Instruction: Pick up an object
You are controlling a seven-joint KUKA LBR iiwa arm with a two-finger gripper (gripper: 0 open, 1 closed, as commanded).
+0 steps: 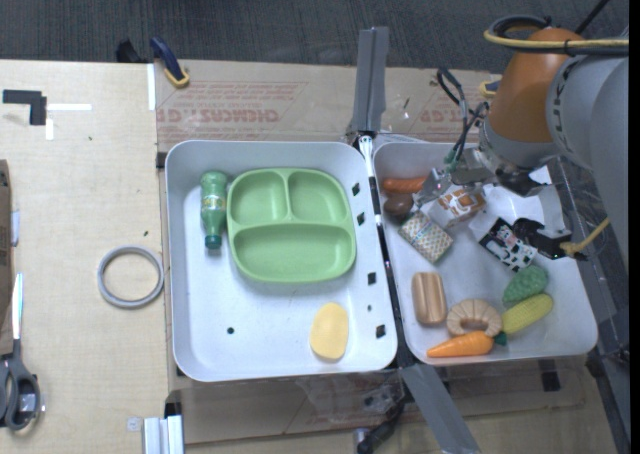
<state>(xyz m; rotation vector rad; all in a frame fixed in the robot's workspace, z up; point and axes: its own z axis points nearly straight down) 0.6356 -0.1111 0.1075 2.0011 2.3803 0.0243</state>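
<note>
Grey metal gripper [452, 185] hangs over the right white plastic bin's [572, 327] far side; you cannot tell its state. The orange-and-white snack packet [458, 206] lies directly beneath it, long axis slanting toward the bin's near-left.

The arm [590, 92] comes in from the right side of the camera view, thick grey body with the orange band [525, 92] sitting just above the wrist. It's angled down and leftward, so the pincer [447, 185] ends up low and to the left of that band. Cables loop around the wrist, right above the pincer. Can't really make out the tip from this angle.
</note>
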